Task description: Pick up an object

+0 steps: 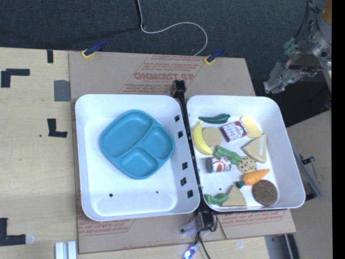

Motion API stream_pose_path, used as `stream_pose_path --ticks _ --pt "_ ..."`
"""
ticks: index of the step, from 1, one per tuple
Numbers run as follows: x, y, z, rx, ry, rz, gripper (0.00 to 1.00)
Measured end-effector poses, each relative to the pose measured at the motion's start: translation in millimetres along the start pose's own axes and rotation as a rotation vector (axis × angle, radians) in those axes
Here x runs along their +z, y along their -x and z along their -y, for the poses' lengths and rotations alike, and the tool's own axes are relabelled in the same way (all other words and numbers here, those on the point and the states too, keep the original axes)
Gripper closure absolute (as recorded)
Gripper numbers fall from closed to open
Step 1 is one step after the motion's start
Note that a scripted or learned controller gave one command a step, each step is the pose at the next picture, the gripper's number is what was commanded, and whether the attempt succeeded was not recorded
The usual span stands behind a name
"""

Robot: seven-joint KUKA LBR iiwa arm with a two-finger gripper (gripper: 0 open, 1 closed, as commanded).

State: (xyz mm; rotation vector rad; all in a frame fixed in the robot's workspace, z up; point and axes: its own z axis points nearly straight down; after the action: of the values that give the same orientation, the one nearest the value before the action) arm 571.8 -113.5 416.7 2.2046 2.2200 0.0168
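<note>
Two-finger metal gripper (pixel 276 85) hovers beyond the right shallow white plastic bin (pixel 288 144), finger state indeterminate; yellow plastic banana (pixel 200 138) inside

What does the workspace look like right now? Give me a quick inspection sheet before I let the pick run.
Surface: cardboard sheet on the bench, bearing two white bins side by side.
Job's things: right bin holds toy food: banana, green chilli, carrot, round brown cookie, small can, cheese wedge and other pieces, packed close together.
Clutter: left bin holds a blue divided tray.
Gripper: gripper hangs beyond the right bin's far right corner, outside it, nothing seen in it; open or shut cannot be told.
Cables: white cable loops across the dark floor behind the bench.
Surroundings: yellow-and-blue clamps at the cardboard's far corners.
</note>
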Motion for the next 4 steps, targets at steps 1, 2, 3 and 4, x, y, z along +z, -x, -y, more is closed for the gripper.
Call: stream_pose_path --ticks 1,2,3,4 --pt "90 -10 66 0.009 -0.028 -0.003 1.0" --pt "160 -47 93 0.005 -0.029 -0.004 1.0" --pt "207 -99 54 0.001 -0.022 -0.003 1.0" --pt "49 -103 87 0.004 -0.002 -0.003 1.0"
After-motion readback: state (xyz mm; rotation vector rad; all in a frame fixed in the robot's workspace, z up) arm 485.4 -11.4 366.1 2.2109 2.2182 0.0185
